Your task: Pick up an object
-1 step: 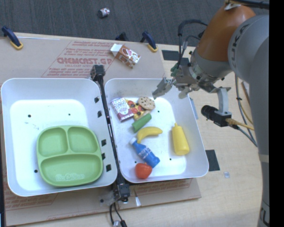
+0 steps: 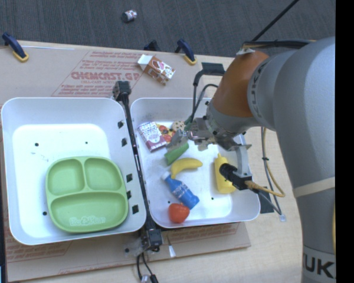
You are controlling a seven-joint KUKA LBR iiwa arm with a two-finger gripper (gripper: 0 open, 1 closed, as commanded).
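nothing is lifted yet; every item lies in the right-hand shallow white bin [image 2: 248, 208]. nearest the front sits a small red rounded fruit [image 2: 178, 213], then a blue plastic bottle [image 2: 181, 191], then a curved yellow banana [image 2: 185, 166]. beyond, the gripper [image 2: 186, 137] hangs over a green oblong block [image 2: 176, 153], long axis slanting up-right. whether its fingers are spread or pinching, i cannot tell.
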